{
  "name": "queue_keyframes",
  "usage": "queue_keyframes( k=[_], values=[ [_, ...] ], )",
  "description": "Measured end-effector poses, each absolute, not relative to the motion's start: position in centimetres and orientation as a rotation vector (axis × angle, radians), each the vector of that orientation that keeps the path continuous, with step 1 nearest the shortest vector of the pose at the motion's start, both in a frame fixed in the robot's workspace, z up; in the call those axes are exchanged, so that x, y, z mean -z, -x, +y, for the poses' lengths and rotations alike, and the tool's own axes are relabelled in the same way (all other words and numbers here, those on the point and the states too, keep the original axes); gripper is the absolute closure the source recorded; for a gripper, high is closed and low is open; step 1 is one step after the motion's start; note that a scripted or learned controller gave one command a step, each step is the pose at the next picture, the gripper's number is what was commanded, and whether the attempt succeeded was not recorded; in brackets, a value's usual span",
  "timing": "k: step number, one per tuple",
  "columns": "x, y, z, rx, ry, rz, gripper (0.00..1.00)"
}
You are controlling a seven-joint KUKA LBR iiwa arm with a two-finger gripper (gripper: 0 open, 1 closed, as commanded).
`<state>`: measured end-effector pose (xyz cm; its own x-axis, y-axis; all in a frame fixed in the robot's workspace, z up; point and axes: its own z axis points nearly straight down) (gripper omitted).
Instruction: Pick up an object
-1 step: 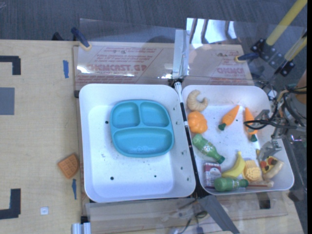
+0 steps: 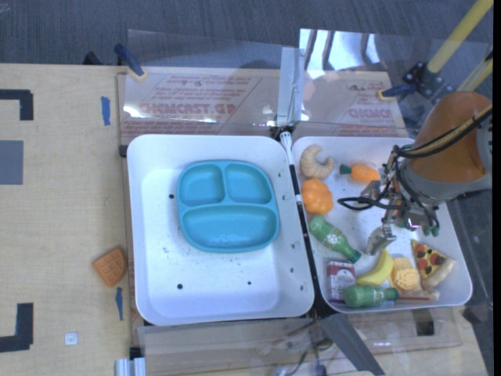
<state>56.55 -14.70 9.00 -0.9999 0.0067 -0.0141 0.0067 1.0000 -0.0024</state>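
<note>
My gripper (image 2: 382, 239) hangs over the middle of the right bin (image 2: 462, 276), under the grey arm with its orange band (image 2: 454, 135). Just below it lie a yellow banana (image 2: 379, 270) and a piece of corn (image 2: 404, 273). A pizza slice (image 2: 430, 262) lies to its right. A green bottle (image 2: 333, 238) lies tilted to its left, and a second green bottle (image 2: 368, 294) rests along the front wall beside a red packet (image 2: 340, 276). At the back are a croissant (image 2: 315, 160), an orange fruit (image 2: 316, 197) and a small carrot (image 2: 364, 173).
The left bin (image 2: 156, 288) holds a blue divided plate (image 2: 228, 205). A brown waffle-like piece (image 2: 110, 265) lies on the wooden bench left of the bins. Clear plastic panels stand behind both bins. Black cables trail from the wrist over the right bin.
</note>
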Motion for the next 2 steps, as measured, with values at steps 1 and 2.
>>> queue_keyframes(
  k=[1, 2],
  values=[
    [-8.9, -63.0, -9.5, 0.001, 0.318, 3.111, 0.00],
    [-8.9, -61.5, -20.0, 0.010, 0.421, 3.101, 0.00]
  ],
)
